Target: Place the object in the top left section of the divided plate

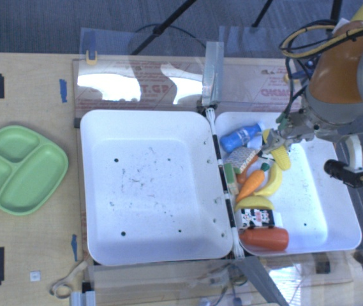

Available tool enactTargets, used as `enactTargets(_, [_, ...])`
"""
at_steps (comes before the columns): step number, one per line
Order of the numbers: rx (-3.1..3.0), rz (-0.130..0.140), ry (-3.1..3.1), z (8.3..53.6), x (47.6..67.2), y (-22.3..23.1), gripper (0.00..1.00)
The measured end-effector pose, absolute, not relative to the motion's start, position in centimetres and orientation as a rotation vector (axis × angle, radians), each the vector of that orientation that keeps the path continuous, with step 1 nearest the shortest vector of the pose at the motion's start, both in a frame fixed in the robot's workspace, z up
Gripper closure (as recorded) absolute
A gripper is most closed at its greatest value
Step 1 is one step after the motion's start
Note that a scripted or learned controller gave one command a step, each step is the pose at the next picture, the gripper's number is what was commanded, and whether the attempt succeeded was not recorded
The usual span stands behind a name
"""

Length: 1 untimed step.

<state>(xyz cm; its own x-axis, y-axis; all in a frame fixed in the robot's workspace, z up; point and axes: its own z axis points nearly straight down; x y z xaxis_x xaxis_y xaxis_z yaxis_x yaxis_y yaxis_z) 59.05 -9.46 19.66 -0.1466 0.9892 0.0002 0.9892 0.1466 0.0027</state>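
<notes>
The wooden bench (pixel 34 247) carries 2 shallow white bins side by side. The left bin (pixel 149 183) has only scuff marks and a few dark dots on its floor. The right bin (pixel 321 215) holds a cluster of toys pressed along its left wall. The grey arm (pixel 340 88), with its orange band, reaches in from the right over the upper part of the right bin.

The green divided plate (pixel 19 169) sits on the bench well to the left of both bins, with 3 sections, all bare green.

In the right bin, a blue bottle (pixel 240 136) lies at the top of the cluster, a yellow banana (pixel 274 177) curves beneath the tool, an orange carrot (pixel 252 182) lies tilted against the banana, a small printed box (pixel 256 217) with a yellow top edge sits lower, and a red cylinder (pixel 265 238) lies at the bottom edge.

The gripper (pixel 275 144) hangs low over the top of the banana, just beside the bottle; whether its tool is apart, together or clamped on anything, I cannot tell.
</notes>
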Motion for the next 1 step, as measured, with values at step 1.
enactTargets(1, [2.048, 0.002, 2.381, 28.78, 57.81, -1.8, 1.0])
